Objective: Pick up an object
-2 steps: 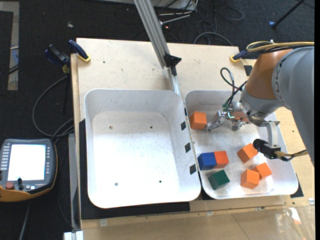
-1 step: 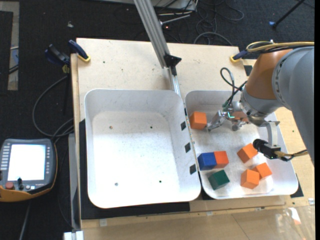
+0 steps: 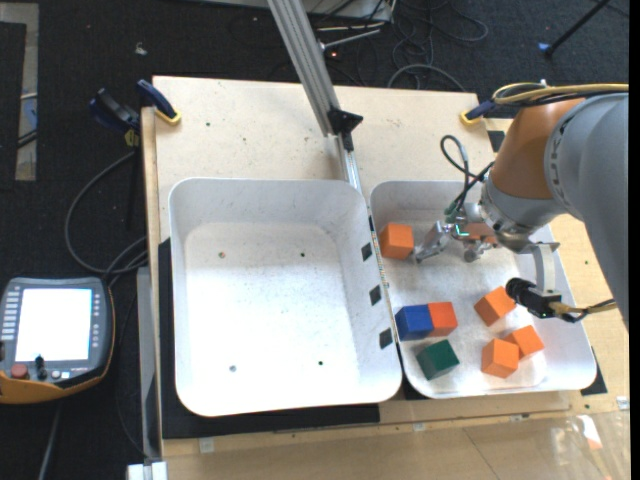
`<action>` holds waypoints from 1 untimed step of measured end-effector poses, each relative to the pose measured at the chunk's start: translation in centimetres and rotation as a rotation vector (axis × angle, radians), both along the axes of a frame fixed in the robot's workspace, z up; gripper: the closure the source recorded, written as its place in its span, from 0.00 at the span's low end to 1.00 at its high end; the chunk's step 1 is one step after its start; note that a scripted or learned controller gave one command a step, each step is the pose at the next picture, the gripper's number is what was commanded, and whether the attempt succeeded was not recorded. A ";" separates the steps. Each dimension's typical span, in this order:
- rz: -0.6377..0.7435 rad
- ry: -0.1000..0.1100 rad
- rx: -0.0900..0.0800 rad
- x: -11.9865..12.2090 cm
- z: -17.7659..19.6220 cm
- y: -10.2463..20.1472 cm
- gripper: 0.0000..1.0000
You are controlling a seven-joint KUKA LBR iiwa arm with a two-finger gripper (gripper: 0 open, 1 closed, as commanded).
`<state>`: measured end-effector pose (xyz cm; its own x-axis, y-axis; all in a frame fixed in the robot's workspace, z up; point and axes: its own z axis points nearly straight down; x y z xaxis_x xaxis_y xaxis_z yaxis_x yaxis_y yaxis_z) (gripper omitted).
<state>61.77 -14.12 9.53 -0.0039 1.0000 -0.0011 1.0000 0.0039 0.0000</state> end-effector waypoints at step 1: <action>0.000 0.000 0.000 0.0 0.0 0.0 0.00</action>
